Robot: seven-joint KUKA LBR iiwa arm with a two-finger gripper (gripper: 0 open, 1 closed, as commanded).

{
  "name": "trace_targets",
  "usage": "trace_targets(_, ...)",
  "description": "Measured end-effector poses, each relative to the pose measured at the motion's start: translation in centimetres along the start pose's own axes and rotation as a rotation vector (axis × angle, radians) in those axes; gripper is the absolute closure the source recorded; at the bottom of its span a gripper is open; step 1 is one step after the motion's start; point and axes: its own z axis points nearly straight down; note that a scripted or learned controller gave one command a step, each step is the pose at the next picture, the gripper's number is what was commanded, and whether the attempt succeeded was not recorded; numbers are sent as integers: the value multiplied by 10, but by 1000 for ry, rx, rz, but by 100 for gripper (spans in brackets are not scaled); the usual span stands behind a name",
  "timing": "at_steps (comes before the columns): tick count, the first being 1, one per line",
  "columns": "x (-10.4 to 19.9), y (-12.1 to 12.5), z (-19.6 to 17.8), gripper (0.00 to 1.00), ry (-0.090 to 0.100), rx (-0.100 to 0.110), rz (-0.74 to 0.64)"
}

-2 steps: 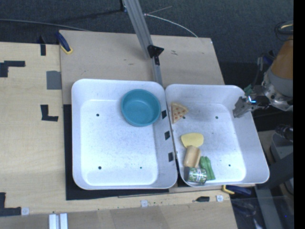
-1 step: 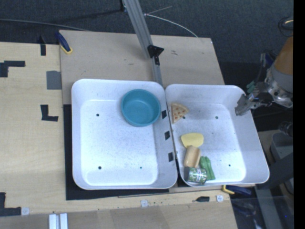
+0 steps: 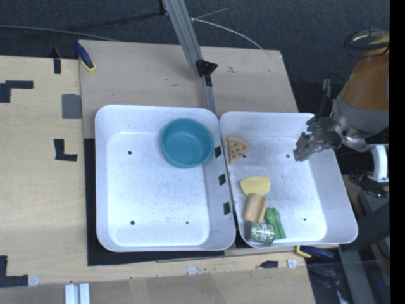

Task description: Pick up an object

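My gripper (image 3: 302, 151) hangs over the right side of the right bin (image 3: 316, 189), near its far right wall, with nothing seen between its fingers. A tan waffle-patterned wedge (image 3: 237, 147) lies at the bin's far left. A yellow lump (image 3: 255, 185) sits lower down, with a tan cylinder (image 3: 254, 206) just below it. A green piece (image 3: 276, 223) and a small shiny can (image 3: 261, 234) rest at the bin's near edge. All these lie well to the left of the gripper.
A blue bowl (image 3: 186, 142) stands at the far side of the left bin (image 3: 126, 189). A grey pole (image 3: 186, 37) slants down to the divide between the bins. The arm's orange band (image 3: 370, 84) is at the right edge.
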Motion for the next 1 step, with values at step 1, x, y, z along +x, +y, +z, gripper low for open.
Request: trace_targets(1, 47, -3, -1, 100, 0, -1, -1)
